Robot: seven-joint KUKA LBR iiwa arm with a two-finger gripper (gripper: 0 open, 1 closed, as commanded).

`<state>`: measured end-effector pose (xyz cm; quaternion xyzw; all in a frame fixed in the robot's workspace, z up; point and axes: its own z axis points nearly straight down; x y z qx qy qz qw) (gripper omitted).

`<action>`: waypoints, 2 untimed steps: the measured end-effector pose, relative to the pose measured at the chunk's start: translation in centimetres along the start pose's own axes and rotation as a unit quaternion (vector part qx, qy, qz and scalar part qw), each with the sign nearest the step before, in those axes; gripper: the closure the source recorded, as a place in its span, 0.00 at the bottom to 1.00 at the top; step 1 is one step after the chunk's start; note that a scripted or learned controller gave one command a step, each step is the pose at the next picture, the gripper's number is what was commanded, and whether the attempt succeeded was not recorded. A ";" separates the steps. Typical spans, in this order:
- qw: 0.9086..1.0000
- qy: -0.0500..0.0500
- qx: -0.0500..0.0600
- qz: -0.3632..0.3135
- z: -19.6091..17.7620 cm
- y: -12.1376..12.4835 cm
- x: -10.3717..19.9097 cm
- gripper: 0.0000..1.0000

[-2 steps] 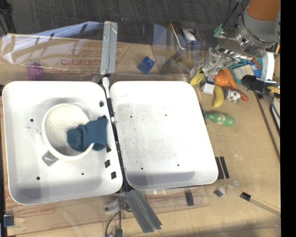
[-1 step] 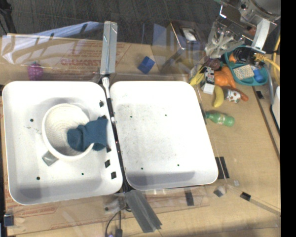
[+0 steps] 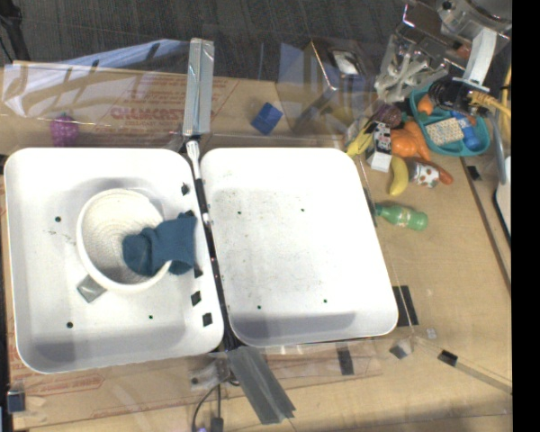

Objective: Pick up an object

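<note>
Two white bins (image 3: 288, 327) mid-frame; left one holding white bowl (image 3: 108, 232) with blue cloth (image 3: 166, 244). Jaws (image 3: 405, 66) upper right, state unclear.

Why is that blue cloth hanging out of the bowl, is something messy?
Yes, a bit. The blue cloth droops over the rim of the white bowl in the left bin instead of sitting inside. Also, toys lie jumbled on the bench beyond the right bin.

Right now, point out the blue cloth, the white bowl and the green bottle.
blue cloth (image 3: 165, 246): camera view, middle of the bunched fabric.
white bowl (image 3: 108, 219): camera view, bare inner wall.
green bottle (image 3: 401, 216): camera view, middle of its body.
</note>
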<state>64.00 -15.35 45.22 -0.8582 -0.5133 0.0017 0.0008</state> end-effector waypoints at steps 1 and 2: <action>1.000 -0.001 0.001 -0.006 -0.9 0.0 0.3 1.00; 0.960 0.000 0.000 -0.281 1.0 -1.9 6.7 1.00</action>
